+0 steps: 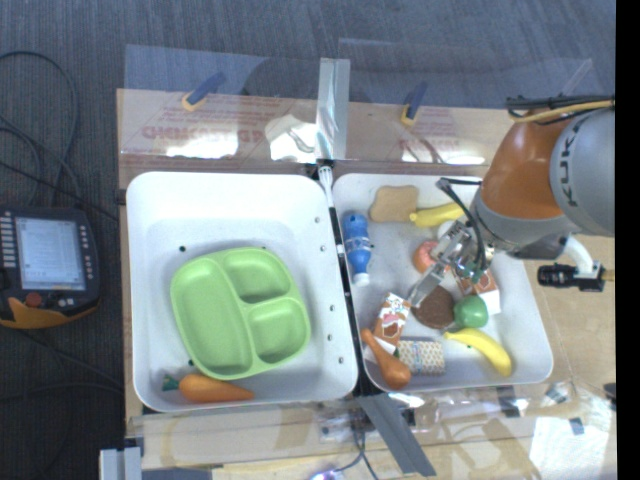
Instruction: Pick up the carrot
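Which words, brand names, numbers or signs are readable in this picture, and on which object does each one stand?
"KU": large dark letters on the grey arm, cut off at the picture's edge.
Handheld controller screen on the floor: some display shows, too small to read.
Cardboard sheet behind the bins: faint reddish print, too blurred to read.
Small packets in the right bin: patterned wrappers, no legible text.

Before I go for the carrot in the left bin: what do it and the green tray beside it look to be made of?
The carrot looks like moulded plastic toy food: even orange, smooth, with a faint sheen and a small green stub at one end. The green tray also looks like plastic, semi-gloss: one uniform light green, rounded moulded dividers, soft highlights along its rims. Neither material can be confirmed from the look alone.
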`<state>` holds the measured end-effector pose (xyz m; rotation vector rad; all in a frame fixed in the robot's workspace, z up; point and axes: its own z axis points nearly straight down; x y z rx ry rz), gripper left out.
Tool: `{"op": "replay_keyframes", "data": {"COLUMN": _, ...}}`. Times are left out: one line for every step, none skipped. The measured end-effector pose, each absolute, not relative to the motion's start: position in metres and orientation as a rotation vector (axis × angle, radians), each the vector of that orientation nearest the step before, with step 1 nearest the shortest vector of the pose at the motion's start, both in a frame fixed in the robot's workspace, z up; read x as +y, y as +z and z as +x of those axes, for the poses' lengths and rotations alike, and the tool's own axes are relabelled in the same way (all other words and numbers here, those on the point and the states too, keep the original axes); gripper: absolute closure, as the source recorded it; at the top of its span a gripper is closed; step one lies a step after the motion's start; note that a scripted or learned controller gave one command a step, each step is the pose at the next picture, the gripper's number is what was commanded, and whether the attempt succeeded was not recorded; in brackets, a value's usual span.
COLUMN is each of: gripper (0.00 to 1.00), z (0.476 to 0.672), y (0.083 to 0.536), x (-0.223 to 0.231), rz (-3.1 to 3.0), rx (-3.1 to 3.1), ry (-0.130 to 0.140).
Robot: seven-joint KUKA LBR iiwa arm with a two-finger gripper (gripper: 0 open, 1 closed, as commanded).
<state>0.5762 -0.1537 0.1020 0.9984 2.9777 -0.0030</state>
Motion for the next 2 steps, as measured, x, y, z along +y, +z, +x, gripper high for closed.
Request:
{"op": "replay_keyframes", "data": {"gripper": 1.0, "z": 0.578, "y": 0.113, "x": -0.153, "rz": 0.992, "rx": 2.972, "ry": -0.005}}
{"op": "replay_keyframes", "data": {"gripper": 1.0, "z": 0.589, "y": 0.234, "x": -0.098, "rz": 1.169, "rx": 2.903, "ry": 0.005}}
